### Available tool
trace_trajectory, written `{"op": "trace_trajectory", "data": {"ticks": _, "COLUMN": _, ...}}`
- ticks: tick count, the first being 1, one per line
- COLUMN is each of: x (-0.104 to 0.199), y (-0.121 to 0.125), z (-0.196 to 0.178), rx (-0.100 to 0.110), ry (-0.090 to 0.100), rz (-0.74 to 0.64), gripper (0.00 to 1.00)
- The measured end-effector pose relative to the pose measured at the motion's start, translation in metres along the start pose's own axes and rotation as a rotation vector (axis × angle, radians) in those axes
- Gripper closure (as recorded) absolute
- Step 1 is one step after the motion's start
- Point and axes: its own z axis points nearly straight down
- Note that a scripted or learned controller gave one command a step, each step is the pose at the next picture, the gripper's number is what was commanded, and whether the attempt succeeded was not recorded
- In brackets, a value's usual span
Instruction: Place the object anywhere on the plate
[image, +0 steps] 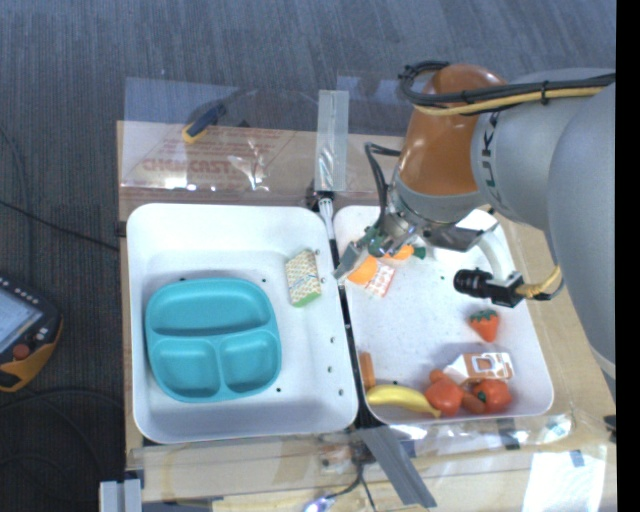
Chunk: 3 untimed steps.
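My arm (540, 140) enters from the right side of the camera view, and its orange band (445, 130) sits above the far edge of the right bin (520, 300). My gripper (372, 250) hangs over the far-left corner of that bin, close to the divider between the two bins. An orange and white packet (376, 276) lies directly beneath my fingertips, touching or nearly touching them; I cannot tell whether it sits between my jaws or simply rests on the bin floor below them, and I cannot tell whether my jaws are open or closed. The teal plate (210, 335), with three compartments, rests in the left bin (180, 225), toward its left and near side. A small speckled sponge-like block (302, 277) lies on the floor of the left bin, just beside the plate's far-right corner and apart from it. In the right bin, a strawberry (485, 324) lies near the right wall. Along the near wall sit a banana (400, 400), a cluster of red tomatoes (465, 395) and a small white carton (482, 366) behind the tomatoes. A black cylindrical fitting (485, 286) projects from my wrist over the right bin.
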Motion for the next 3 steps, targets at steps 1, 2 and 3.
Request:
{"op": "trace_trajectory", "data": {"ticks": 1, "x": 0.083, "y": 0.015, "z": 0.016, "rx": -0.002, "ry": 0.006, "rz": -0.065, "gripper": 1.00}}
{"op": "trace_trajectory", "data": {"ticks": 2, "x": 0.194, "y": -0.007, "z": -0.020, "rx": -0.002, "ry": 0.006, "rz": -0.273, "gripper": 1.00}}
{"op": "trace_trajectory", "data": {"ticks": 3, "x": 0.194, "y": -0.007, "z": -0.020, "rx": -0.002, "ry": 0.006, "rz": -0.273, "gripper": 0.00}}
